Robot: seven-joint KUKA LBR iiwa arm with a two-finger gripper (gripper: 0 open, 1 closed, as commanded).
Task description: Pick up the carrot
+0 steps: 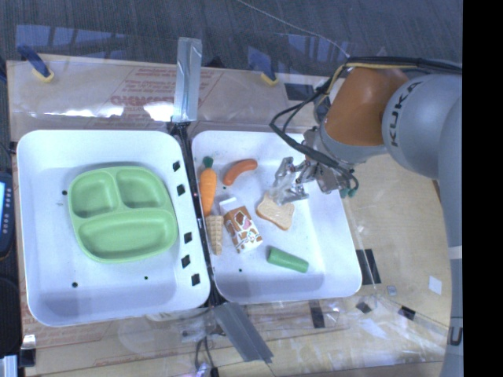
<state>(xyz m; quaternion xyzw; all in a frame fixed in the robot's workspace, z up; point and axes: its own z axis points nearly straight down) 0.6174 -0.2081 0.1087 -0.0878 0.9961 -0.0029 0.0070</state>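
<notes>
nothing is picked up yet: the gripper [289,181] hangs with fingers apart and nothing between them, just above the toast slice [275,212], while the carrot [207,190] lies well to its left by the right bin [334,269] wall.

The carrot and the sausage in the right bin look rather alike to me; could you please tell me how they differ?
The carrot is bright orange with a green top; the sausage is darker, reddish orange, with no green. The carrot tapers toward one end and lies along the bin's left wall; the sausage is rounded at both ends, slightly curved, and lies at a slant farther in. Both lie in the right bin, apart from the gripper.
</notes>
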